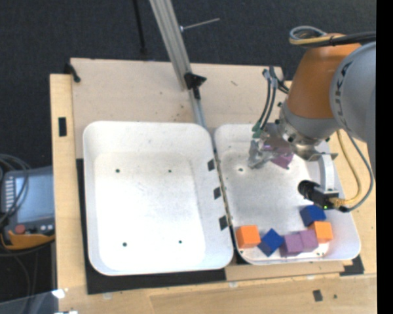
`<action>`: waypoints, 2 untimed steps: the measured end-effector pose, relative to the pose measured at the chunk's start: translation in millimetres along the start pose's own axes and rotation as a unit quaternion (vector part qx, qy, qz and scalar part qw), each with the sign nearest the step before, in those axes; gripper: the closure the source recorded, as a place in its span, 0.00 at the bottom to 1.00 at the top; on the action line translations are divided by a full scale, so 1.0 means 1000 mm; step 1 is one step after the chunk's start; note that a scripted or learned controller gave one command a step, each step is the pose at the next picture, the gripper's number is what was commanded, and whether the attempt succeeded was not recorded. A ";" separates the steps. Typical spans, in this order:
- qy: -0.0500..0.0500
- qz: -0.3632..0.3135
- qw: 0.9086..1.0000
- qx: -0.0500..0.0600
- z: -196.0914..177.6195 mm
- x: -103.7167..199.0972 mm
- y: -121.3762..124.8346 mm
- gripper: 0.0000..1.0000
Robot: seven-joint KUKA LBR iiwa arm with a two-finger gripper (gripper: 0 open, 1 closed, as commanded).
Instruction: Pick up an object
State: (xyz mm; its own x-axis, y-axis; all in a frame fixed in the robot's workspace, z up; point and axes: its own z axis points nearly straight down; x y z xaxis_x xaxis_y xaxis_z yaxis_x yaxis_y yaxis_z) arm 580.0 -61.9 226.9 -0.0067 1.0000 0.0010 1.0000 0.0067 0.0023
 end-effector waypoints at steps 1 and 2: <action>0.000 0.000 1.000 0.000 -0.005 0.045 0.016 1.00; 0.000 0.000 1.000 -0.001 -0.017 0.092 0.041 1.00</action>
State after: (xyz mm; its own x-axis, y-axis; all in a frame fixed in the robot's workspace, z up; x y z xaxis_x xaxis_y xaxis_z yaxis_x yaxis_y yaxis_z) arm 620.6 30.0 244.3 -0.0077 1.0000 0.0015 1.0000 0.0077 0.0036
